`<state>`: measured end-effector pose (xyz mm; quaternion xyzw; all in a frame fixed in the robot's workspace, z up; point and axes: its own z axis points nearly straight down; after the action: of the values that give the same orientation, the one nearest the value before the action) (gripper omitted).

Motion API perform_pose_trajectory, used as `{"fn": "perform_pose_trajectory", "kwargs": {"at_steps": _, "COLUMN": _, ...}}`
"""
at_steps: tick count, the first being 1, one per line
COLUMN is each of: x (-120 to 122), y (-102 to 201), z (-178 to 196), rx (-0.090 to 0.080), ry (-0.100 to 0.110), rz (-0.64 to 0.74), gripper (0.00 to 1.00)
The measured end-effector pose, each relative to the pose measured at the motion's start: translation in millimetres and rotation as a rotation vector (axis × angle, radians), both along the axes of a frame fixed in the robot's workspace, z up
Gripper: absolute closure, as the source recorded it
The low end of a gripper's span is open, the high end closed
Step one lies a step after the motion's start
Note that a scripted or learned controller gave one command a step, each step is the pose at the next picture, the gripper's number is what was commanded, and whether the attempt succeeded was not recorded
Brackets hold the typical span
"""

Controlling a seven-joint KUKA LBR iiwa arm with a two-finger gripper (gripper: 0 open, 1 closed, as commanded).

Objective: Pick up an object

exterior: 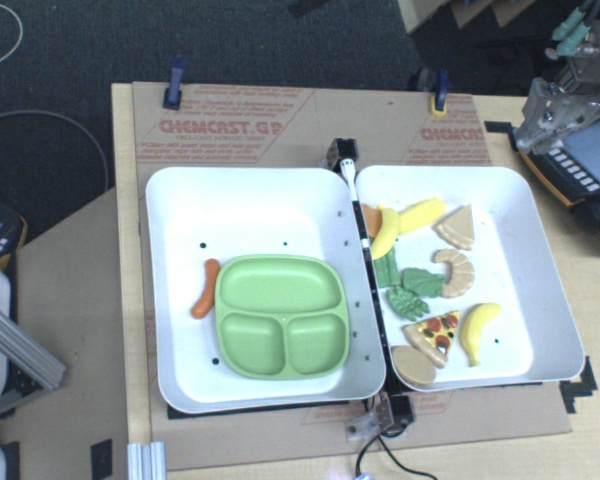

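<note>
Right bin (540, 268): toy foods crowded beside the pizza slice (433, 334); gripper (560, 118) above its far corner, finger state indeterminable; a descent here risks catching neighbours or closing on nothing.

Two glossy white plastic bins (170, 268) sit on a tan cardboard sheet (280, 118) printed with red lettering (clipped by blue clamps (173, 83)). A pale green divided plastic tray (280, 313), an orange-red toy sausage (206, 287), yellow toy bananas (478, 330), dark green toy leaves (412, 288), a red-and-yellow speckled pizza slice (433, 333)
</note>
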<state>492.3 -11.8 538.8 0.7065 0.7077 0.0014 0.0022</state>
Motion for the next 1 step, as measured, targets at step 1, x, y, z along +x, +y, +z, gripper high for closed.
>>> {"fn": "perform_pose_trajectory", "kwargs": {"at_steps": 1, "x": -13.4, "y": 16.6, "z": -3.5, "rx": 0.001, "ry": 0.006, "rz": -0.001, "gripper": 1.00}}
